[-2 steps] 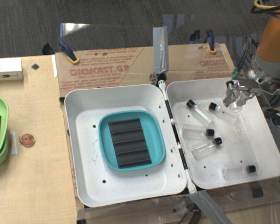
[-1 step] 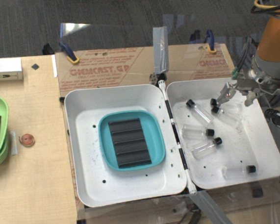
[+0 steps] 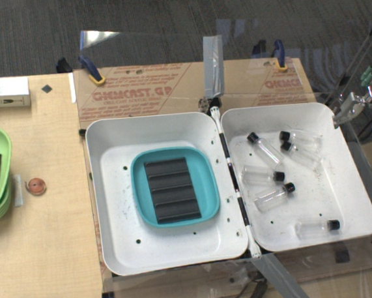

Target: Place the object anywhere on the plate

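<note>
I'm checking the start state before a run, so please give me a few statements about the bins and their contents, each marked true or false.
1. The teal plate sits in the left bin. True.
2. The clear vials lie on the plate. False: they lie in the right bin.
3. The vials have black caps. True.
4. The plate is bare. False: a dark ribbed block rests on it.
5. All vials stand upright. False: they lie on their sides, scattered.
</note>
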Robot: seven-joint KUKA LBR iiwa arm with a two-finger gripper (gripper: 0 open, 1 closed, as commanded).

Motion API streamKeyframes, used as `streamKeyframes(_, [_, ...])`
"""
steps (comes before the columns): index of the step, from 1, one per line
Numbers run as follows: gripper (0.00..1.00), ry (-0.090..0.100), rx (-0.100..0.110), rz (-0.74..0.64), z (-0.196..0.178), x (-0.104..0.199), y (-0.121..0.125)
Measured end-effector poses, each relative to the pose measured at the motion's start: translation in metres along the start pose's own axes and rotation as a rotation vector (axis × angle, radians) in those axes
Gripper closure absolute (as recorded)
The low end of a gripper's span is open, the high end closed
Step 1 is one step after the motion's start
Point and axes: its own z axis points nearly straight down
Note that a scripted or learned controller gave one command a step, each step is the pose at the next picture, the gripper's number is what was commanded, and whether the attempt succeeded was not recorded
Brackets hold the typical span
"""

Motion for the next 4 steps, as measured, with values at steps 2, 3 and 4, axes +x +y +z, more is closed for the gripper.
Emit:
streamKeyframes(2, [0.00, 0.000, 0.002, 0.088, -0.130, -0.018, -0.014])
streamKeyframes(3, [0.00, 0.002, 0.002, 0.075, 0.124, 0.005, -0.028])
streamKeyframes(4, [0.00, 0.003, 0.002, 0.108, 0.169, -0.003, -0.073])
